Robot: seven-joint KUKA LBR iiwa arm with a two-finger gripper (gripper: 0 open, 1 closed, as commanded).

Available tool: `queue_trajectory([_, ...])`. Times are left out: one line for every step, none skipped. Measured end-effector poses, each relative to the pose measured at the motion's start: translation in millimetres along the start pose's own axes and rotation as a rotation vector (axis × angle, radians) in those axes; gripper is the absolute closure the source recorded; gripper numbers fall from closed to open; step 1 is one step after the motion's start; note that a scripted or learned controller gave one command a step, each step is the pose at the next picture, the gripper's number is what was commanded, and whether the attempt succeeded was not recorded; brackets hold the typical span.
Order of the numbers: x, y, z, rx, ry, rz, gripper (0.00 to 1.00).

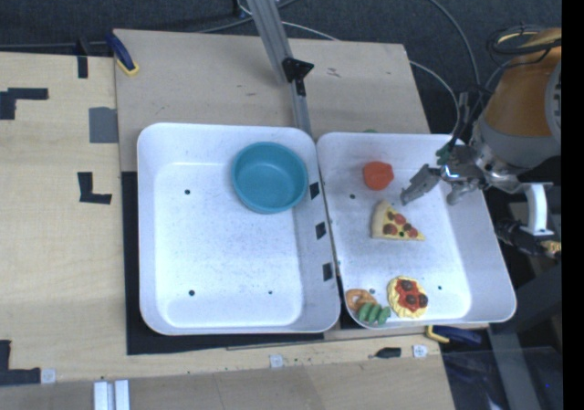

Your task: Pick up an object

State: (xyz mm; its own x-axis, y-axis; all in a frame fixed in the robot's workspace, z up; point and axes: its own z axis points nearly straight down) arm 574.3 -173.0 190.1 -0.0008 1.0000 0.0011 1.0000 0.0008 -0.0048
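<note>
We have a single fixed camera, set above the bench [228,61] and looking down on it at a slant, far enough off to take in both white bins whole. The left bin [173,244] sits near the middle of our picture and the right bin [465,253] just beside it toward the right, so our view is centred a little left of where they meet. The far edge of the bench lies toward the top of the picture, with dark floor beyond it. The arm [520,107] enters from the right side, seen from above
</note>
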Motion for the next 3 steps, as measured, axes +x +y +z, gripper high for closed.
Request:
queue_trajectory([1.3, -2.1, 63.4, 0.001, 0.0, 0.0, 0.0])
queue_trajectory([1.2, -0.6, 50.4, -0.004, -0.001, 0.0, 1.0])
queue_trajectory([-4.6, -7.7, 2.2, -0.008, -0.002, 0.001, 1.0])
